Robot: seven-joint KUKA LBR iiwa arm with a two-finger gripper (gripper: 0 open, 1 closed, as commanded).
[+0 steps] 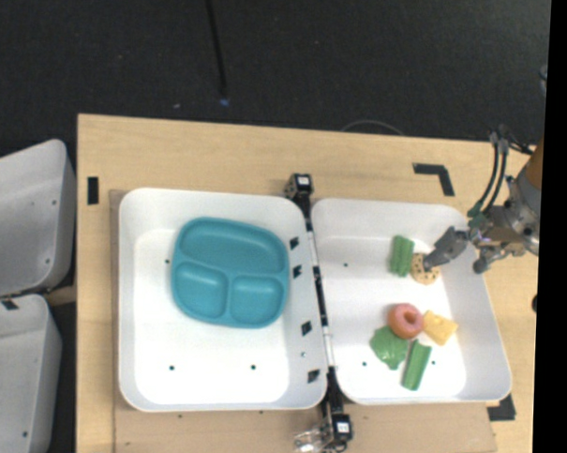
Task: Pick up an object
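While the gripper hangs over the upper right corner of the right bin, its two dark fingers are spread apart, one angled down-left and the other toward the bin's right wall, with nothing between them. Largest on the bench, well away to the left of the fingers, the left bin carries a teal divided plate, probably just lying there as clutter rather than a likely target. Below the fingers, in the right bin, a loose cluster sits together: a green block, a green cylinder, a pink ring and a yellow wedge. Closer, a short green piece stands just left of the fingers. Smallest and nearest, a tan spotted cube lies at the tip of the left finger, seemingly touching, which suggests this open stance is set for it.
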